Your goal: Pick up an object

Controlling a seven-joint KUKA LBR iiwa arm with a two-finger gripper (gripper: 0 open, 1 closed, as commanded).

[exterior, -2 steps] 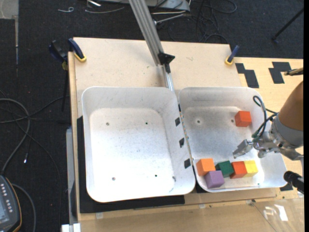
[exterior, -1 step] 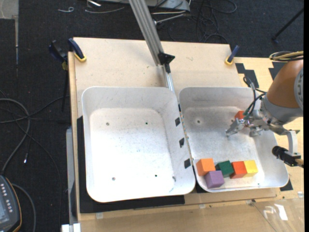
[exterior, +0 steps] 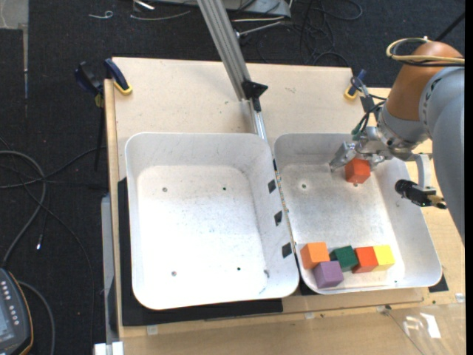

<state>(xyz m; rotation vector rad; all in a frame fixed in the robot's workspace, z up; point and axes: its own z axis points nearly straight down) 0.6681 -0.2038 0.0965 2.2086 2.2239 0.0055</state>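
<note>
Claw (exterior: 358,161) appears clenched on the orange block (exterior: 358,171), hanging above the right bin (exterior: 414,235); a slow, straight lift should keep the grip from slipping.

Two bins sit side by side on the bench (exterior: 185,102). Five blocks (exterior: 346,260) cluster together at the near edge of the right bin (exterior: 414,235); a sixth block (exterior: 358,171) lies near its far side.

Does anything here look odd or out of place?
One thing: a red-orange block sits up at the gripper, apart from the five blocks huddled in the near corner of the right bin. Nothing looks spilled or broken.
</note>
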